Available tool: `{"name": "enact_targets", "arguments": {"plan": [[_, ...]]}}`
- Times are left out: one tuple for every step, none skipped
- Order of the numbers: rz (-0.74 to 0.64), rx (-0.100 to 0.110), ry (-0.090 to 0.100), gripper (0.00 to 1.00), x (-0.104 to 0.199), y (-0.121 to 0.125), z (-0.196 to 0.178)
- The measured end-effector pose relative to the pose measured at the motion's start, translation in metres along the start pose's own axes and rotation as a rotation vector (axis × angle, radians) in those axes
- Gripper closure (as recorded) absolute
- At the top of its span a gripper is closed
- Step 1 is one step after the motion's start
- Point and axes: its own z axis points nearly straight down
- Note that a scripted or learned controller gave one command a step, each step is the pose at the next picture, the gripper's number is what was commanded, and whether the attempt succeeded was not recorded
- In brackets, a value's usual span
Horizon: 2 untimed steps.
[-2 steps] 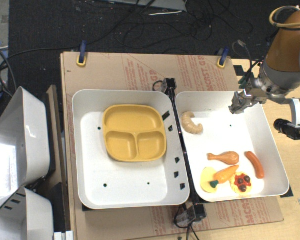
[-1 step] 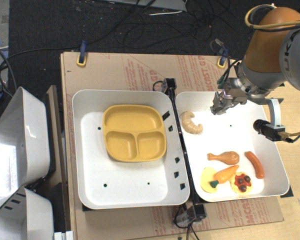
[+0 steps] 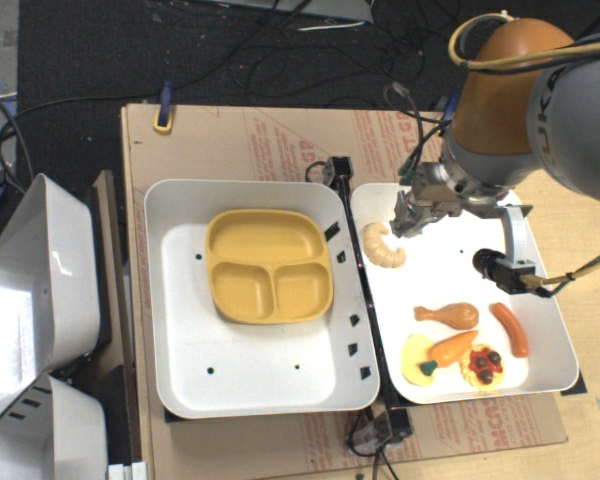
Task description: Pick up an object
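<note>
We note the tool hanging just right of and above the pale curved croissant-shaped toy pastry, which lies against the left wall of the right white bin. Its curve runs top to bottom. Tool state: we cannot tell.
</note>
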Motion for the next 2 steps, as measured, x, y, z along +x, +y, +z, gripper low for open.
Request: {"name": "enact_targets", "arguments": {"plan": [[0.000,0.001,0.000,1.00,0.053,-0.007,0.013],[0.002,-0.001,-0.002,1.00,0.095,-0.010,0.012]]}}
